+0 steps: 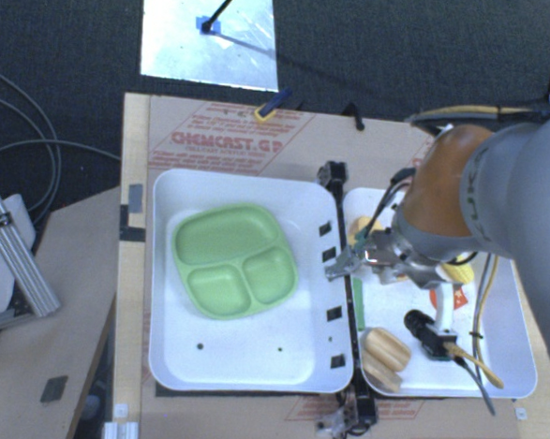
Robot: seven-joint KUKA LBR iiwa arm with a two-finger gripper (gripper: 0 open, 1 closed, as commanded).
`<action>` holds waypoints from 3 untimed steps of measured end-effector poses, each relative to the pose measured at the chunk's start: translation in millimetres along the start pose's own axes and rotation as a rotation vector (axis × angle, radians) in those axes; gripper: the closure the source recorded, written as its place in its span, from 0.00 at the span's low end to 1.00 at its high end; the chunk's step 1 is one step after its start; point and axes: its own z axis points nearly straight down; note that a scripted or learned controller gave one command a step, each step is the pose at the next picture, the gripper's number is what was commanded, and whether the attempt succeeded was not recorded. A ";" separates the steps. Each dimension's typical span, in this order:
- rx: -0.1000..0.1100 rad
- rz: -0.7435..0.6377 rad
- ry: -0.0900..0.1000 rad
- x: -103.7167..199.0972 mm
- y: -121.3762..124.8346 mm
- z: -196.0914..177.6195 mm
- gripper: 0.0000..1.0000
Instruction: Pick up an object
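Observation:
My gripper (345,264) hangs low over the left edge of the right bin (516,370), right at the divider between the two bins. A tan ridged bread roll (385,351) lies at that bin's front left corner, a short way in front of the gripper. A yellow piece (359,231) peeks out just behind the gripper, and another yellow piece (457,272) shows under the wrist. A thin green stick (358,309) lies along the bin's left wall. The arm hides much of the right bin.
A green divided plate (234,261) sits in the left bin (246,364), toward its back. Black clips line the divider (334,314) between the bins. The bench edge runs close in front of both bins.

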 end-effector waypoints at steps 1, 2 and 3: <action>-0.004 0.003 -0.022 54.8 -78.4 -101.3 0.00; 0.000 -0.002 -0.020 157.0 -75.8 -45.5 0.00; -0.009 0.025 -0.030 6.3 -62.6 -86.7 0.00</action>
